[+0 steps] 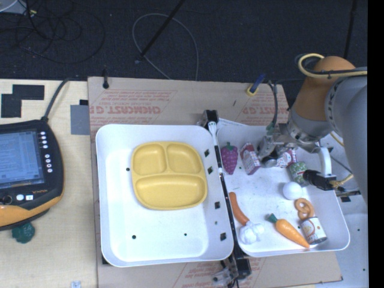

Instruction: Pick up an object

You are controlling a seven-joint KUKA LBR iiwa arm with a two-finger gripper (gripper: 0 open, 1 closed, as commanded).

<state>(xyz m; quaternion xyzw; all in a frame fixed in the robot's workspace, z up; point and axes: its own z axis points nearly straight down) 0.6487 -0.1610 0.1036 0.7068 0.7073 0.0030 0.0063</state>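
Approaching stage: gripper [273, 149] hovers at upper right bin [336, 233], above small red-and-white packet [249, 159]; finger state cannot be told. Next move requires descent onto packet.

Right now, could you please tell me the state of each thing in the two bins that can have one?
Yellow divided plate: flat in the left bin, compartments bare.
Carrot: lying on its side in the right bin.
Small can: tipped over beside the carrot.
White egg: resting loose.
Gripper: low over the right bin's far packets.
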